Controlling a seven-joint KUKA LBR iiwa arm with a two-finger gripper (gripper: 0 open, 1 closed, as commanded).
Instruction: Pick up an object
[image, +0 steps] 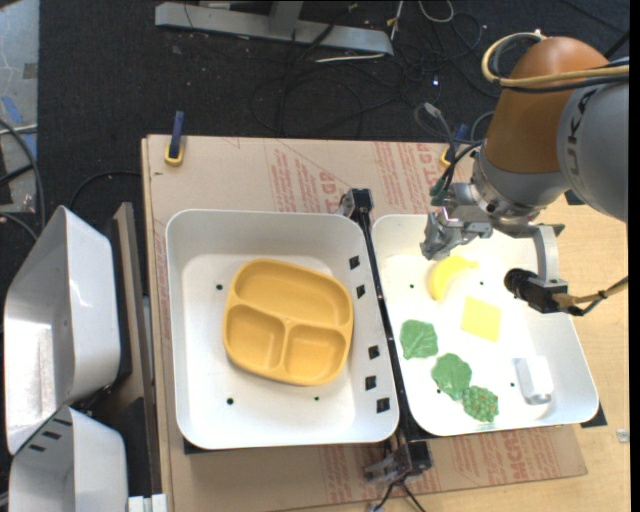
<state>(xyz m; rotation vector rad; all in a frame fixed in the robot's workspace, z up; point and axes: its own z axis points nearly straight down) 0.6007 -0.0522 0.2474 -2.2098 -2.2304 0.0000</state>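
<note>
Here the gripper (443, 240) hangs over the right bin (575, 385), just above the yellow piece (447, 277) at its far end, seemingly approaching a grasp; next it likely must descend squarely onto that piece.

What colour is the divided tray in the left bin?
Yellow-orange, plain with no pattern; the divided tray shows clearly in the camera view.
</note>
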